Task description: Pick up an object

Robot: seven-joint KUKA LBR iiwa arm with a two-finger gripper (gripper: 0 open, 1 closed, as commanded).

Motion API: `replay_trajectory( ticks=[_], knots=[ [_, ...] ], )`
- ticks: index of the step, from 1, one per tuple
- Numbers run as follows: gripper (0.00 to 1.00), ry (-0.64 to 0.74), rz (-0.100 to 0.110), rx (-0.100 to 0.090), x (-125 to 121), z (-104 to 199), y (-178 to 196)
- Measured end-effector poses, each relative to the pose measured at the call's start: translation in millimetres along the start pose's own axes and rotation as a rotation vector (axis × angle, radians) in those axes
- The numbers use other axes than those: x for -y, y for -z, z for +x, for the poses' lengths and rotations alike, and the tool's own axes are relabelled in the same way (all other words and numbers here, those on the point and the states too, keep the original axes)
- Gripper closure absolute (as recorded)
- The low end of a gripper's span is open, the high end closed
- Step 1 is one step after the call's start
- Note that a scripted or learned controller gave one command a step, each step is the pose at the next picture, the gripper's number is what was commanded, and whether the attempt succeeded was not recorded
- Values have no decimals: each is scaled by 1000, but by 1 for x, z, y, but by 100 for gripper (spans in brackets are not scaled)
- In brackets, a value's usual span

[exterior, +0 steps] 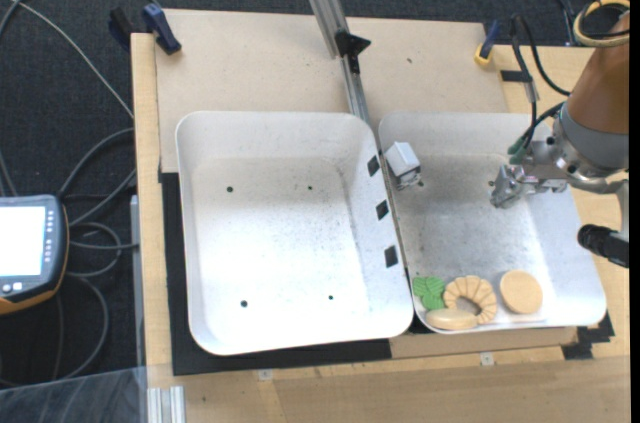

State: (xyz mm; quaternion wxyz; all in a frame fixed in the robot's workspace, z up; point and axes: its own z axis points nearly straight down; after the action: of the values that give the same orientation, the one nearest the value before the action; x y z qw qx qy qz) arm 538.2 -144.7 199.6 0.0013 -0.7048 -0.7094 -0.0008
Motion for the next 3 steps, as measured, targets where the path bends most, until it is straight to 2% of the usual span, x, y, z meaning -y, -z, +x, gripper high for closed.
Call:
replay_trajectory(
  ticks=[2, 3],
  knots=[
    [100, 0, 0, 0, -8, 99, -3],
    [100, 1, -3, 0, -14, 149, 15]
  ],
)
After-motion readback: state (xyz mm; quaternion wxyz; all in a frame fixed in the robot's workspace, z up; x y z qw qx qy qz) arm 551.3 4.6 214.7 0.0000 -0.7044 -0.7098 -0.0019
